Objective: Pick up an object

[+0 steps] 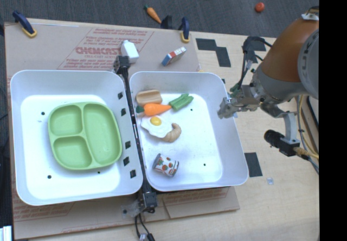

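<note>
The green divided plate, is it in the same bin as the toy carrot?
No, the green divided plate lies in the left bin, the toy carrot in the right.

Grey arm (312,66) with orange band, dark cables

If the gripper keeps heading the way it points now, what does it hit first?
The gripper sits at the right bin's right wall, pointing left across the bin. Past that rim, the first item in line looks like the green vegetable, though height is hard to judge.
</note>
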